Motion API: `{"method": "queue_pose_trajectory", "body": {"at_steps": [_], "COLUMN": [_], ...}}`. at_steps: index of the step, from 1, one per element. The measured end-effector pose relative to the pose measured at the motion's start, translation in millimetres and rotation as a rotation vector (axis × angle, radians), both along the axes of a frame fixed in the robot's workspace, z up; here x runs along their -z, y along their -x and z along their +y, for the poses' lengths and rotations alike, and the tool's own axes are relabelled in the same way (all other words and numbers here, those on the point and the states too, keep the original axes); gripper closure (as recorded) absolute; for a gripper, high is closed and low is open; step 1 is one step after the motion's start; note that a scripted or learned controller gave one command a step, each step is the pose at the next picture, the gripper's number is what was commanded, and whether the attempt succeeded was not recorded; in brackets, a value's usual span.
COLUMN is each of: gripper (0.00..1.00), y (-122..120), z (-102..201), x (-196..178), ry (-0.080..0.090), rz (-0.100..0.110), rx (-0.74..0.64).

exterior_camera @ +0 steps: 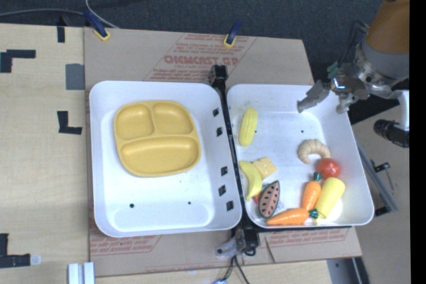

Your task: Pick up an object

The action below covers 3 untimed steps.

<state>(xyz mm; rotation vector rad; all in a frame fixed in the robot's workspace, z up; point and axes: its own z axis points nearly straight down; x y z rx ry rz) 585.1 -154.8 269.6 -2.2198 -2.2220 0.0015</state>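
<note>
Plastic toy food lies in the right-hand shallow white bin: the beige croissant-shaped toy sits apart near the middle, probably light, stiff and slippery, best pinched across its curved belly. Above the bin's far corner hovers the gripper, empty and spread.

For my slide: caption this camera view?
Gripper above right bin of toy food; yellow plate in left bin.

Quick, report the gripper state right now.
Gripper: above the back right corner of the right bin, nothing between its fingers; open or shut cannot be told.
</note>
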Motion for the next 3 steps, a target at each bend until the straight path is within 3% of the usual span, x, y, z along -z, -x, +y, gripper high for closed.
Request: {"method": "queue_pose_trajectory", "body": {"at_steps": [1,2,3], "gripper": [0.00,0.00,0.00], "y": [40,-30,-85], "z": [-27,-51,-65], "x": [151,180,179], "ry": [-0.001,-0.005,-0.009], "rz": [0.002,-0.010,0.008], "rx": [0.001,-0.005,-0.002]}}
